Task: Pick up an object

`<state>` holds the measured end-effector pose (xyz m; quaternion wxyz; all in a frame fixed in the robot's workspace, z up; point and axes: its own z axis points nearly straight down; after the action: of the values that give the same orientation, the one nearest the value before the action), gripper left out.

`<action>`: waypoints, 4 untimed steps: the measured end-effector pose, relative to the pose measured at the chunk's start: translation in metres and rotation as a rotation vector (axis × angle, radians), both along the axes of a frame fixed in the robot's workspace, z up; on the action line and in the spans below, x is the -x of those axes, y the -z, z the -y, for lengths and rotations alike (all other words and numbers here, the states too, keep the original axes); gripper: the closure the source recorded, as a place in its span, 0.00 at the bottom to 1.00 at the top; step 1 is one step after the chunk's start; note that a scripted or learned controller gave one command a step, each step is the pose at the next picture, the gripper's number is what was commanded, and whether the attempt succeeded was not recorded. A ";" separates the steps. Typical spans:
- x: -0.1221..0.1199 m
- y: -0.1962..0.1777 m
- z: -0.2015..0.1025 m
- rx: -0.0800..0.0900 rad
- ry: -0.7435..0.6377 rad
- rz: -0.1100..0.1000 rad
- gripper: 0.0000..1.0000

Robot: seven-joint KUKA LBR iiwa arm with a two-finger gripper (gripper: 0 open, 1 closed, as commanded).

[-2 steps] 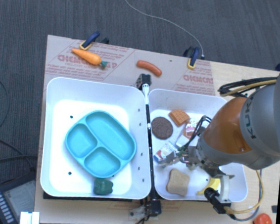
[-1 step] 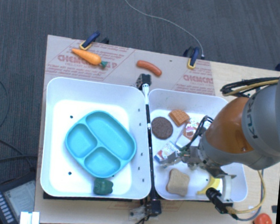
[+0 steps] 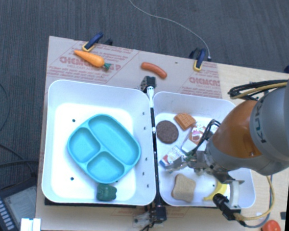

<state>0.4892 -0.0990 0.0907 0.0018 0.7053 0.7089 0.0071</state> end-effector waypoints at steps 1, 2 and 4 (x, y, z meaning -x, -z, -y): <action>0.000 0.000 -0.004 0.008 0.005 0.002 0.00; 0.000 0.000 -0.002 0.005 0.003 0.001 0.00; 0.000 0.000 0.002 0.001 0.001 0.000 0.00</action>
<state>0.4891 -0.1011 0.0906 0.0019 0.7055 0.7087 0.0068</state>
